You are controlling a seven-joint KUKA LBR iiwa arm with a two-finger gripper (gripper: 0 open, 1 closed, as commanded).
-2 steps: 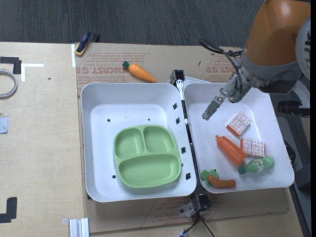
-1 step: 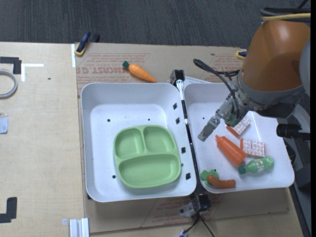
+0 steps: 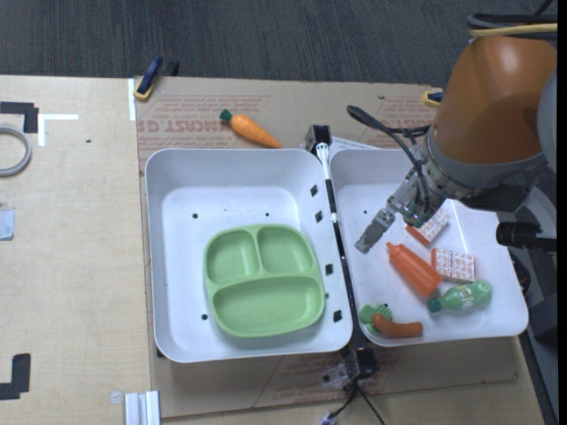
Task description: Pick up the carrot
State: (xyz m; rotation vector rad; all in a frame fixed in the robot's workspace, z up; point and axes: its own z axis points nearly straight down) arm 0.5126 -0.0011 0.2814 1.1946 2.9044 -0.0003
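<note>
The carrot (image 3: 251, 129) lies outside both bins, on the brown cardboard sheet (image 3: 204, 113) just behind the rear rim of the left bin (image 3: 168, 237). Its long axis runs on a slant, with the green leafy end toward the upper left and the orange tip toward the lower right, near the gap where the two bins meet. Nothing touches it.

The gripper (image 3: 376, 231) hangs well apart from the carrot, over the right bin (image 3: 354, 184), reaching down and to the left from the grey and orange arm (image 3: 492, 96). Its fingers appear close together with nothing visible between them, though how far they are parted cannot be told for certain. The fingertip end sits over bare white floor of the bin, just left of an orange bottle (image 3: 413, 268).

Other things in the right bin: a small red-and-white box (image 3: 431, 227) beside the gripper, a second patterned box (image 3: 454, 264), a green bottle (image 3: 461, 297) near the front right, and a second carrot-like toy (image 3: 390, 325) with green leaves at the front rim.

In the left bin sits a green divided plate (image 3: 264, 280) with three compartments
</note>
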